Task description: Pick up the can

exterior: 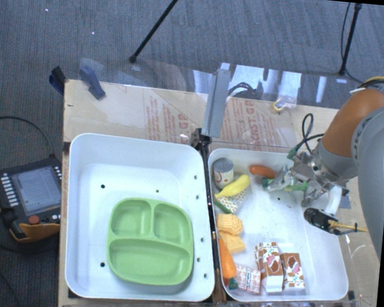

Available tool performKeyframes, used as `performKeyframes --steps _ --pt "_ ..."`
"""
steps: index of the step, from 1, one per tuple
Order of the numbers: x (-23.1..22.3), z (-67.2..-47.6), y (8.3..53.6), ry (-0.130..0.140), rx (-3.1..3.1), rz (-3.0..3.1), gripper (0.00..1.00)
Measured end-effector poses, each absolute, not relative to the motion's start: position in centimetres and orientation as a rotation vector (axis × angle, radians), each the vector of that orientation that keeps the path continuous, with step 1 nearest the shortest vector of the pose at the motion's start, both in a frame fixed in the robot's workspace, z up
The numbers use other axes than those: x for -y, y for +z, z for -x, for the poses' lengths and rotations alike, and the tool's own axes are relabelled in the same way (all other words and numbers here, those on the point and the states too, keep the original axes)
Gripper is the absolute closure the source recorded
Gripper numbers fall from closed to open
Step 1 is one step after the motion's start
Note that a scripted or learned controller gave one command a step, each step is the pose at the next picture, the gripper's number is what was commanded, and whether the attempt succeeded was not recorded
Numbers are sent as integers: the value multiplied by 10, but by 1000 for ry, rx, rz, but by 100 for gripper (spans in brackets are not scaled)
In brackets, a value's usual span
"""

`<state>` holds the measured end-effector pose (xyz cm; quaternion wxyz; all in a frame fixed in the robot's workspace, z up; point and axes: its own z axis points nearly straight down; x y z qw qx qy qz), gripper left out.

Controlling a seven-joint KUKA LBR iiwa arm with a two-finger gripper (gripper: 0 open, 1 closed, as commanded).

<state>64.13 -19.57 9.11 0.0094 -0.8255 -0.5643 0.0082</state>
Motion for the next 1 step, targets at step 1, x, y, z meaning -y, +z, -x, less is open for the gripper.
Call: performKeyframes --steps 1 --pt "193 -643 100 22 1772 2573 100"
